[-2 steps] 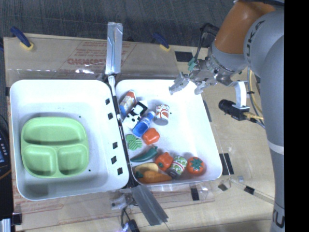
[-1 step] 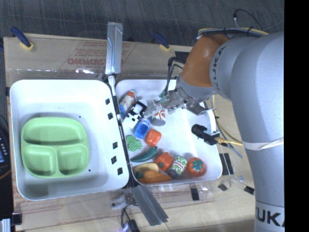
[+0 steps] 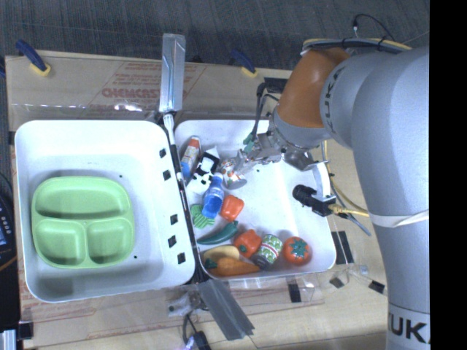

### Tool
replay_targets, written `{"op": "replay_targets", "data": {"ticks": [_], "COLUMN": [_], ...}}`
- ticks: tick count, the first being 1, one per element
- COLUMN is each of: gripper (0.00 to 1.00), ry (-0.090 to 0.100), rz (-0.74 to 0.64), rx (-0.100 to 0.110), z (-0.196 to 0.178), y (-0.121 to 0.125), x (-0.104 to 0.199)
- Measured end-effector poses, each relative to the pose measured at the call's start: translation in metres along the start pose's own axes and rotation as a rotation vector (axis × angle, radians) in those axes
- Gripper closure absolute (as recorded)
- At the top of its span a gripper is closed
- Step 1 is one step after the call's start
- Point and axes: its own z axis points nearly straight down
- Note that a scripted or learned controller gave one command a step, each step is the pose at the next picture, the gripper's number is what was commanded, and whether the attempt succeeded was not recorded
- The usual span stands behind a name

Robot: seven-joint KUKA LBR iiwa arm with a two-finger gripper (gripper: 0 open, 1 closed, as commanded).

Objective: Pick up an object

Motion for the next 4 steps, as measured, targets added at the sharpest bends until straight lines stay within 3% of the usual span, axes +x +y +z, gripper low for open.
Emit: {"op": "replay_targets", "data": {"ticks": [1,2,3,4], "gripper": [1.0,1.0,1.0,1.0], "ry": [0.002,0.002,0.0,0.001], "rz": [-0.302,-0.015,0.135,-0.101], "rx": [-0.001,0.002,0.001,0.0], "z": [-0.099,-0.111,-0.1,-0.13], "y": [-0.098,-0.119,-0.067,-0.121], "x": [0.034,0.108,0.162,0.095]}}
